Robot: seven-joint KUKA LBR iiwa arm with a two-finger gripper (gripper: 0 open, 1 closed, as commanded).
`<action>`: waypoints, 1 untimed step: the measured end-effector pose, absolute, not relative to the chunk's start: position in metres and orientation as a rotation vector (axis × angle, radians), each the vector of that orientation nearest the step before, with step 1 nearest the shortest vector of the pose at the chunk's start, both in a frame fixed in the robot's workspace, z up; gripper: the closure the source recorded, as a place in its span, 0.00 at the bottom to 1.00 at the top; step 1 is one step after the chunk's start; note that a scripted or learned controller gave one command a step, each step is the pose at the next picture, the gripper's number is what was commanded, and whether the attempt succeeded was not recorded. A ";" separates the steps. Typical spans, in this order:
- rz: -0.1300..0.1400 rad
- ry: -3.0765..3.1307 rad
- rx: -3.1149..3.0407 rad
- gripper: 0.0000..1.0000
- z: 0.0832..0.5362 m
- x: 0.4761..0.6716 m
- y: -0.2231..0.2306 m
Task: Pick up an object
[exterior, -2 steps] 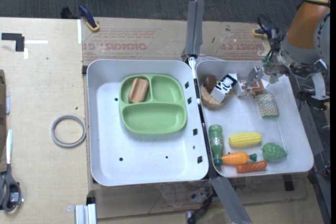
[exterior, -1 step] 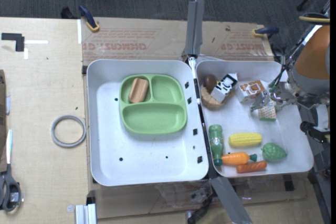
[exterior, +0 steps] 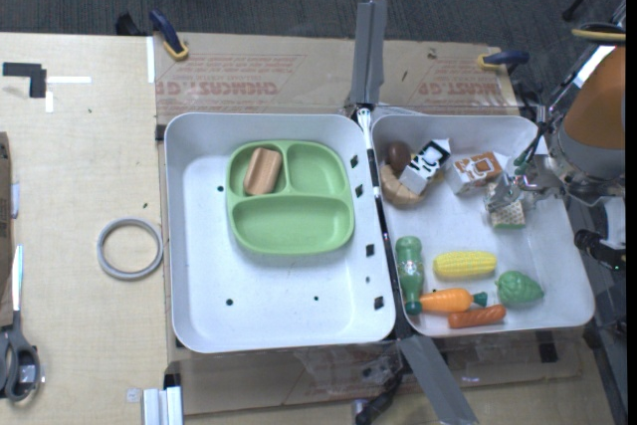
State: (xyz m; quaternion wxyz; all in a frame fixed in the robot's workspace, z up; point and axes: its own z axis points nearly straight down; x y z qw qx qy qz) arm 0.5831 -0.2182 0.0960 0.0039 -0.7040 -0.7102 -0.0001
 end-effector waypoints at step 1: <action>0.005 -2.368 -2.059 1.00 0.214 0.590 -0.143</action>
